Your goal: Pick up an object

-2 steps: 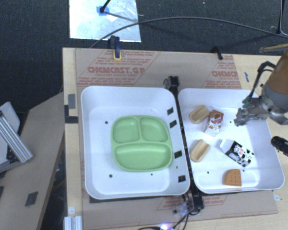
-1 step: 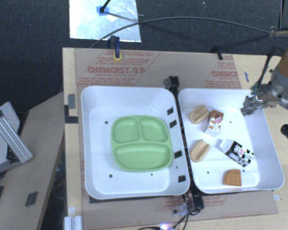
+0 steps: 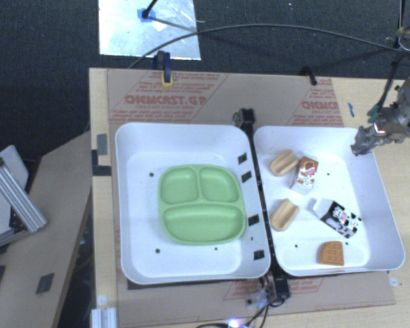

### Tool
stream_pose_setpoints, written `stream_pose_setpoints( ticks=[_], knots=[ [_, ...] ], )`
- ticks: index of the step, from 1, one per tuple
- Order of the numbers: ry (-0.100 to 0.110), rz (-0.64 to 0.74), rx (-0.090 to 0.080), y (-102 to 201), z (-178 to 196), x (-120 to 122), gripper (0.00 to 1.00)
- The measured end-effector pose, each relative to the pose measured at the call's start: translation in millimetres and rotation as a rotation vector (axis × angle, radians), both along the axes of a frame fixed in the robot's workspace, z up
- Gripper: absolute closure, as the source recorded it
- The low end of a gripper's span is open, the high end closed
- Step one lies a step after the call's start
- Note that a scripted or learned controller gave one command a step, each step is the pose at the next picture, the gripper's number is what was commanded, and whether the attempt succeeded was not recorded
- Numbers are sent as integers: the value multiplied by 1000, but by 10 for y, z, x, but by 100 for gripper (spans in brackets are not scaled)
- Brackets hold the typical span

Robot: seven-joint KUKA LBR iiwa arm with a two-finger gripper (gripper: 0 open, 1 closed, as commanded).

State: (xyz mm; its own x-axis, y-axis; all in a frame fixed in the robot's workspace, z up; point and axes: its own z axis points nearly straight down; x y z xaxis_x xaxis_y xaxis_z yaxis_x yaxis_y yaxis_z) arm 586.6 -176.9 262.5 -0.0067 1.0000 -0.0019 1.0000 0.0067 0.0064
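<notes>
The right bin (image 3: 379,183) holds several small items: a tan bread roll (image 3: 283,162), a small red-and-white carton (image 3: 306,174), a second tan roll (image 3: 284,214), a black-and-white carton (image 3: 337,218) and a brown waffle (image 3: 331,253). My gripper (image 3: 364,142) hangs at the bin's far right rim, above and to the right of all of them. Nothing shows between its tips. The arm (image 3: 406,111) comes in from the right edge.
The left bin (image 3: 133,183) holds a green three-compartment plate (image 3: 201,203). Black clips line the seam between the bins (image 3: 253,197). A cable arcs over the back of the bench, and a metal frame (image 3: 10,190) stands at the left.
</notes>
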Motion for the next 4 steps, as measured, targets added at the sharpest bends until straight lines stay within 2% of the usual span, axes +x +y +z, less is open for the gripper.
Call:
stream_pose_setpoints(
  ticks=[2, 4],
  knots=[
    [4, 3, 3, 1085, 92, -107, 100],
    [7, 3, 4, 2092, 3, -448, 100]
  ],
)
